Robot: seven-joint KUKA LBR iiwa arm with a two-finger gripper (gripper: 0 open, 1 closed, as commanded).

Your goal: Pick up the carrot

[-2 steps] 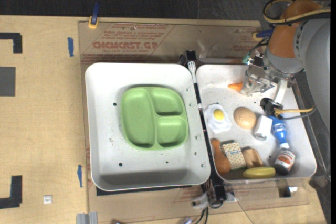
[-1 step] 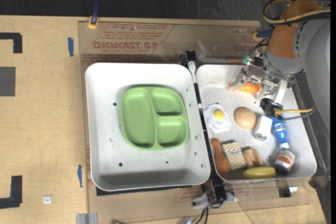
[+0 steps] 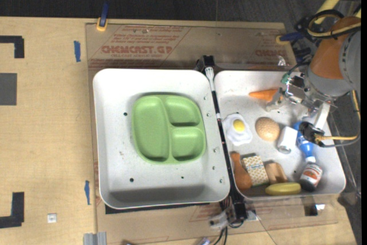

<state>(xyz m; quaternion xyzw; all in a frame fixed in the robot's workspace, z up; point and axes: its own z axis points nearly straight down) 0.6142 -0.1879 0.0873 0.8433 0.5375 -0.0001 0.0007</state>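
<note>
The orange carrot (image 3: 263, 94) lies on its side in the far part of the right bin (image 3: 229, 86), its tip pointing left. My gripper (image 3: 288, 90) is low over the bin at the carrot's thick right end, touching or nearly touching it. The grey wrist with its orange band (image 3: 328, 58) rises behind it to the right. The wrist hardware hides where the gripper meets the carrot.
The right bin also holds a fried egg (image 3: 238, 128), a brown egg-shaped item (image 3: 267, 129), a white canister (image 3: 286, 139), a blue bottle (image 3: 307, 148), a sauce bottle (image 3: 311, 174), a banana (image 3: 282, 188) and a sausage (image 3: 241, 175). A green divided plate (image 3: 169, 126) sits in the left bin (image 3: 109, 140).
</note>
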